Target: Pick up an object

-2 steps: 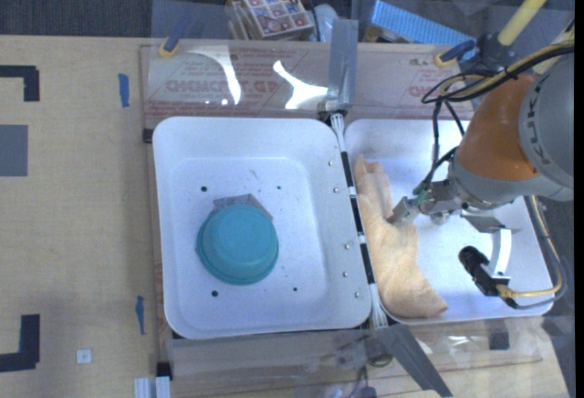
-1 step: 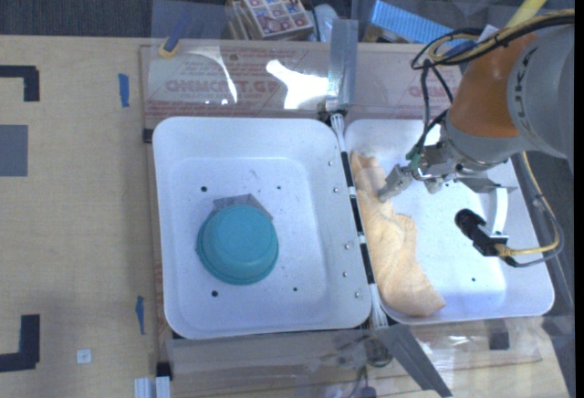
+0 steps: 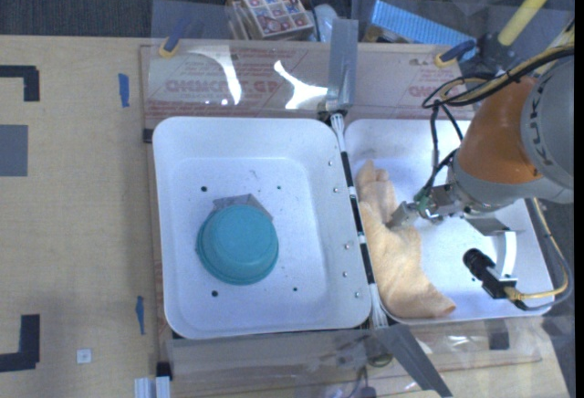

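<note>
The tan cloth-like object lies just left of and beneath the end effector, whose opening I cannot tell; a centred, straight-down grasp would serve best.

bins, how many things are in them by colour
teal: 1, the bowl in the left bin
tan: 1, the soft lump in the right bin
total: 2
</note>
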`<state>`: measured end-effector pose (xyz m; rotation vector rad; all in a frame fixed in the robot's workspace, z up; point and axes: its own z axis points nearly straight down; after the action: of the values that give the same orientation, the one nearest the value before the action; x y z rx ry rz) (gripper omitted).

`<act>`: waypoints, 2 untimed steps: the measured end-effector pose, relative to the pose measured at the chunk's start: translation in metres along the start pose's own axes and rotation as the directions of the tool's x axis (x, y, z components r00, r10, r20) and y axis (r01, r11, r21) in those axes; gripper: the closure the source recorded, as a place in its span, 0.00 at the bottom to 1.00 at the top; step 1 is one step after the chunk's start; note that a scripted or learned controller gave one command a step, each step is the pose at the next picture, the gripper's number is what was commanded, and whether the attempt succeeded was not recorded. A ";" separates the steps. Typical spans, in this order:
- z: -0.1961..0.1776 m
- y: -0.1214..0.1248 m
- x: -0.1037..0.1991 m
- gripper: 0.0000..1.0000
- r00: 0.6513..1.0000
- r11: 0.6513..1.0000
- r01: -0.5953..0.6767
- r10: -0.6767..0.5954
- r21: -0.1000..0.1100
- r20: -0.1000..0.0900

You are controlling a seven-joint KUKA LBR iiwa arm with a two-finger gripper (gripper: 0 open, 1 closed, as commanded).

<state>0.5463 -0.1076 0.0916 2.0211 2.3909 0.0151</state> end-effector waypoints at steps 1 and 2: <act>-0.001 0.080 -0.011 0.00 1.000 1.000 -0.017 0.017 0.005 0.002; 0.000 0.077 -0.007 0.00 0.995 0.995 0.099 -0.099 0.000 0.004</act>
<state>0.6235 -0.1016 0.0928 1.8974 2.4858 0.0110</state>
